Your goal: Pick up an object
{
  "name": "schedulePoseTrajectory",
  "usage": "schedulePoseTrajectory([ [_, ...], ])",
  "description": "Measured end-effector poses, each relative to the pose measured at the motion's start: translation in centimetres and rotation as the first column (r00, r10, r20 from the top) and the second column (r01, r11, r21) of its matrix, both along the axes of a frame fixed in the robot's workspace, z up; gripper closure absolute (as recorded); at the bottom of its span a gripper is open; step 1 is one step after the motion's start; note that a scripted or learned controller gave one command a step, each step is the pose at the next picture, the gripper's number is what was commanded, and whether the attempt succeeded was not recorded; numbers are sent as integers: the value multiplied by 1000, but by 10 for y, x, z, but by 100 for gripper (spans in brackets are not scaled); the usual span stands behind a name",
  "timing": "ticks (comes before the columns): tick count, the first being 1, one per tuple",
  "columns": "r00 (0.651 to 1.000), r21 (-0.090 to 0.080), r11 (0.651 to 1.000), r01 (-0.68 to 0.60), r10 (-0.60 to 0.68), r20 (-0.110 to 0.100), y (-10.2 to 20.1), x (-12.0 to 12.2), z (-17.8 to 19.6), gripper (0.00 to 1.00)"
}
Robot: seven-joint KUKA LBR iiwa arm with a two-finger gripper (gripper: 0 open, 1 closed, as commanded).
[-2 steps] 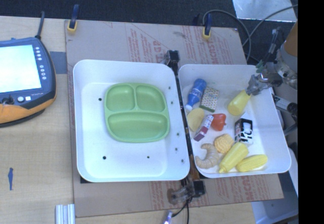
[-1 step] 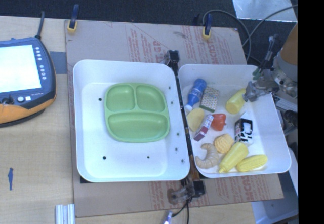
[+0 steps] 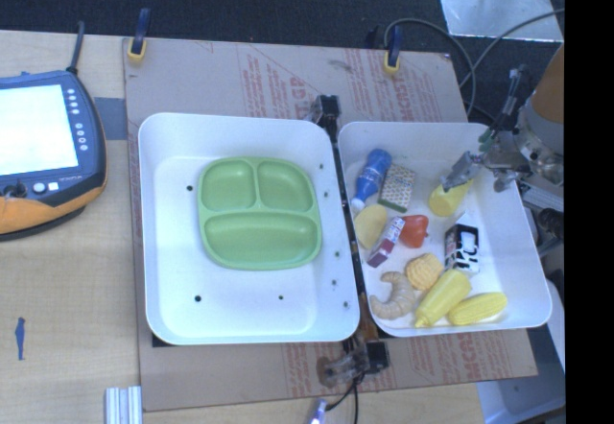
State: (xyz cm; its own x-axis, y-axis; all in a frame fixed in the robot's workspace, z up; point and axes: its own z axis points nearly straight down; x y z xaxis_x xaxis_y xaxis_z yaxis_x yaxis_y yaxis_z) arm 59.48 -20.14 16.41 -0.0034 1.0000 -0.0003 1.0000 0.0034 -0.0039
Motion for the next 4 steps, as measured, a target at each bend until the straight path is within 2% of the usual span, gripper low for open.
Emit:
schedulePoseTrajectory([
  [1, 1000, 0, 1000, -1, 1, -1, 2, -7, -73, 0],
  [2, 1000, -1, 1000, -1, 1, -1, 1, -7, -62, 100],
  [3, 1000, -1, 1000, -2, 2, -1, 1, -7, -62, 0],
  [4, 1000, 1, 1000, -2, 2, 3, -10, 26, -72, 0],
])
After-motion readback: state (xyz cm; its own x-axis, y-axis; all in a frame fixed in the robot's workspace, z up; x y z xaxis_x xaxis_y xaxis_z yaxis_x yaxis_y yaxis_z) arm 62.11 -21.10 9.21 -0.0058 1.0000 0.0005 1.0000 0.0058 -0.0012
